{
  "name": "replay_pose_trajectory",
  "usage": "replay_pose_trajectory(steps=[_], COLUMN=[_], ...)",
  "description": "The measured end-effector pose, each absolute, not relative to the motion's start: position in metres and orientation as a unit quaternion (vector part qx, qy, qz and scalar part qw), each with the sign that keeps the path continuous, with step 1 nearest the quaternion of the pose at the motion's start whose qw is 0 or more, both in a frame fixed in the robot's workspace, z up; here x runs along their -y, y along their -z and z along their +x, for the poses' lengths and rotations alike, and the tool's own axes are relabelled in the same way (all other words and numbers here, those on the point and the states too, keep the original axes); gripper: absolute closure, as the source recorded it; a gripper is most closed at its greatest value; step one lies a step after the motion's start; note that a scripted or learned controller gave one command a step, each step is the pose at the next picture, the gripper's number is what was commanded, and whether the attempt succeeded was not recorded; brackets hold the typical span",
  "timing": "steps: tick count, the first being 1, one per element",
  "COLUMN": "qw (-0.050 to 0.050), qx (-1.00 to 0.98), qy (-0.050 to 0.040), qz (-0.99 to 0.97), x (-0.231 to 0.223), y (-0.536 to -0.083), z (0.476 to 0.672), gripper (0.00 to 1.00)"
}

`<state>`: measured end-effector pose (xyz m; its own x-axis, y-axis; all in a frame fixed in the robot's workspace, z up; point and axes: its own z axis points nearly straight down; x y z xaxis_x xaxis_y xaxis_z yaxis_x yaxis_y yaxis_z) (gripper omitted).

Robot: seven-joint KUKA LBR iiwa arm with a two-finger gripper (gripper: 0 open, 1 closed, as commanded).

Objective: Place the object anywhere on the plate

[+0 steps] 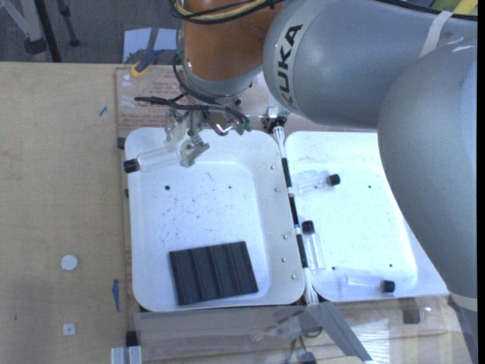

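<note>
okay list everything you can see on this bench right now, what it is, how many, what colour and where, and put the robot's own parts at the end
Bins: 2, white, side by side on the bench; left bin, right bin.
Ridged plate: 1, dark grey, lying flat at the near end of the left bin.
Clear tubes with black caps: 4. One at the left bin's far left corner; one near the right bin's far end; one along the divide between the bins; one at the right bin's near end.
Small disc: 1, white, on the bench left of the bins.
Bench: 1, tan wood.
Arm: 1, grey with an orange band, reaching in from the right.
Gripper: 1, metal, over the left bin's far end, beside the corner tube.
</note>
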<state>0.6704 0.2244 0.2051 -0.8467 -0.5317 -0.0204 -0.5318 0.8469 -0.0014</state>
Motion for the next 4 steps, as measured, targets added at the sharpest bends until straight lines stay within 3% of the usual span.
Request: replay_pose_trajectory(steps=[1,4], qw=[0.004,0.019], qx=[-0.932,-0.933], qy=[-0.0013,-0.0066], qz=[-0.363,-0.36], x=[-0.227,-0.231], y=[-0.222,-0.26], z=[0.655,0.659], gripper=[1.0,1.0])
